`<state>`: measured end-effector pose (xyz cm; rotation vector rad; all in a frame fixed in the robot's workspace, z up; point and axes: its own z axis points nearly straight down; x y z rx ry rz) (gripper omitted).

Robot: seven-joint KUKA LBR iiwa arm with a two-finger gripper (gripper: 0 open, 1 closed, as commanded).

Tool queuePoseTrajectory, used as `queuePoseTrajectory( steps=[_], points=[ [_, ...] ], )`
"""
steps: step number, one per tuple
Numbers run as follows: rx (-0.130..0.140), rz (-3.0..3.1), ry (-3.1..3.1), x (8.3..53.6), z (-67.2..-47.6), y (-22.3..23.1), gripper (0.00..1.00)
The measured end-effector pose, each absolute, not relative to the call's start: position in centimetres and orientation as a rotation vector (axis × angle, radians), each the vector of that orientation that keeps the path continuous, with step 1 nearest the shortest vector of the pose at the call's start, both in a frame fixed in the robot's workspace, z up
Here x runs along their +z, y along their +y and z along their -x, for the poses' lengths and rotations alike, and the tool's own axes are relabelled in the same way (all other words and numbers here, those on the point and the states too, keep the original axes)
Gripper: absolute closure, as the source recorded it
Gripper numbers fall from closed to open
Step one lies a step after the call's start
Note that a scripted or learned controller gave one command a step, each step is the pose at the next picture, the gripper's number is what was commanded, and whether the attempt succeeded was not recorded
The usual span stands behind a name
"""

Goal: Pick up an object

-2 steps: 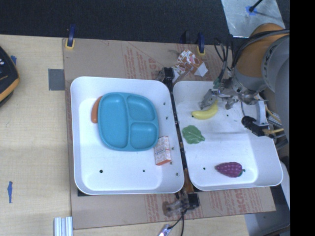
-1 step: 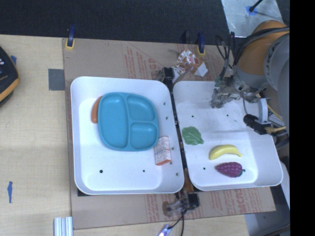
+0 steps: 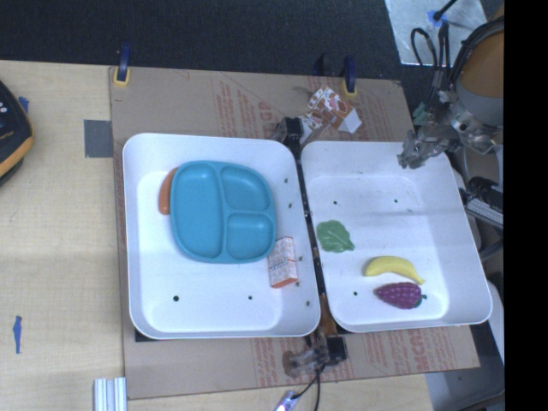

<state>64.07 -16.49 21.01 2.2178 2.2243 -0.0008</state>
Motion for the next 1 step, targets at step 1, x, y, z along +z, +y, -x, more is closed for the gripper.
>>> queuePoseTrajectory(
  steps=[1],
  points=[
    [-0.001, -2.216, 2.227, 20.29, -65.66, -16.44, 1.0]
  ],
)
